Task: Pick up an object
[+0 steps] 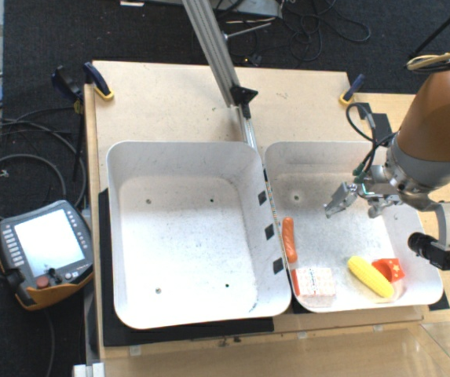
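The tool [342, 201] hangs with jaws seemingly apart over the right bin [319, 159]; the yellow banana [371, 276], probably light, slick plastic, suits a mid-length pinch.

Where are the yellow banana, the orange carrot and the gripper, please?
yellow banana [371, 277], camera view, middle of its body.
orange carrot [289, 239], camera view, middle of its length.
gripper [339, 203], camera view, between its fingertips.

Pale wooden bench [177, 104] on dark floor [28, 45] strewn with cables [5, 171], teach pendant [44, 250] beside it
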`<act>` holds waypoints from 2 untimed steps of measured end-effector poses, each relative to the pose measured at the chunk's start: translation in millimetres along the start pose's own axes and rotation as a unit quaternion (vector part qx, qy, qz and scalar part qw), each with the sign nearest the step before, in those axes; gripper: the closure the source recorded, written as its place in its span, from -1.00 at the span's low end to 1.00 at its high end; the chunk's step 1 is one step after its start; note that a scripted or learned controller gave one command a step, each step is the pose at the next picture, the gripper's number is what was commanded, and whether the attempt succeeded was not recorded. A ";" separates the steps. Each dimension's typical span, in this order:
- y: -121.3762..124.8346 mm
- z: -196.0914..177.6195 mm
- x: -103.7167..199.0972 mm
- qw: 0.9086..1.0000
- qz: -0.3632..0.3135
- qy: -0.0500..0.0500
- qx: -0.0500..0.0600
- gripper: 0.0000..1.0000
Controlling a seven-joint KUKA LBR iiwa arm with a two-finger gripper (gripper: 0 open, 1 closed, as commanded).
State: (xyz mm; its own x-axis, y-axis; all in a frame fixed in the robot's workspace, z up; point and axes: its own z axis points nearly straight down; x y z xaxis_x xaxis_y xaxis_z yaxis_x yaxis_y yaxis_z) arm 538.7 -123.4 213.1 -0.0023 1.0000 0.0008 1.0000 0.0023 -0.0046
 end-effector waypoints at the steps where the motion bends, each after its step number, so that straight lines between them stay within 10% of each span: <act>1: 0.8 -2.0 -0.1 1.000 0.001 0.000 -0.002 -1.00; 2: 3.2 42.2 4.1 1.000 0.001 0.000 0.000 -1.00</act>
State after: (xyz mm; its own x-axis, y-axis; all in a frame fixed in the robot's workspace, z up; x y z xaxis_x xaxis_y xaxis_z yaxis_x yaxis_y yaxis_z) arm 541.7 -119.3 170.9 0.0003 1.0000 0.0007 1.0000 -0.0003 -0.0047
